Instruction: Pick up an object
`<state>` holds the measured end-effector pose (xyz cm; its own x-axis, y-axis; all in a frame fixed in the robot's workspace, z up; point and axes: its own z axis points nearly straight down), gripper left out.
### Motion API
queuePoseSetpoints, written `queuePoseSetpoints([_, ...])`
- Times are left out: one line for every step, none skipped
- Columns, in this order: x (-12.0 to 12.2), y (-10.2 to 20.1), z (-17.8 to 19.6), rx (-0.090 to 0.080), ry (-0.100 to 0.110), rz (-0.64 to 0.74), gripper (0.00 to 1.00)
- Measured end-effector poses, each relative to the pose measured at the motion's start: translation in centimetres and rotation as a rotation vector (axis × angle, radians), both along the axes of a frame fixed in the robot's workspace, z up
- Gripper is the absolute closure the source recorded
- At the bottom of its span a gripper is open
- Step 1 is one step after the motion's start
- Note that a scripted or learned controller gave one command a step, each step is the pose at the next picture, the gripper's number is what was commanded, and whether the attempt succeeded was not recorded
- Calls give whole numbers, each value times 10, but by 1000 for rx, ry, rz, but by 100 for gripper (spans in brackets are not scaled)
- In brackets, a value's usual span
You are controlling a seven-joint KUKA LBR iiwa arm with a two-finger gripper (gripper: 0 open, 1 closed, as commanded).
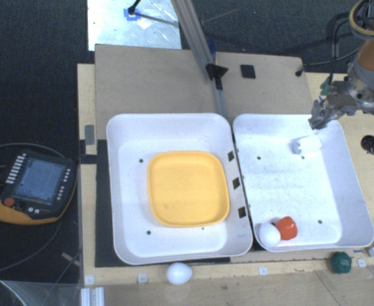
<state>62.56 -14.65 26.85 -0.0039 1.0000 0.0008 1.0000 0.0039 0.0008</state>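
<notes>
In the right bin (339, 190) a small white block (306, 145) lies near the far edge. At that bin's near-left corner an orange cup-like piece (287, 227) rests beside a white egg-shaped ball (269, 234). A square yellow plate (188, 187) lies flat in the left bin (126, 171). My gripper (318, 118) hangs over the right bin's far right rim, above and just right of the white block, with nothing visibly between its fingers.
A second white egg (179, 273) lies on the bench in front of the left bin. A dark green ball (340, 262) sits off the right bin's near corner. A teach pendant (32, 185) lies at far left. A metal pole (196, 27) slants behind the bins.
</notes>
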Motion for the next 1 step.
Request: queuePoseSetpoints([-23, 48, -16, 0, 1, 0, 100])
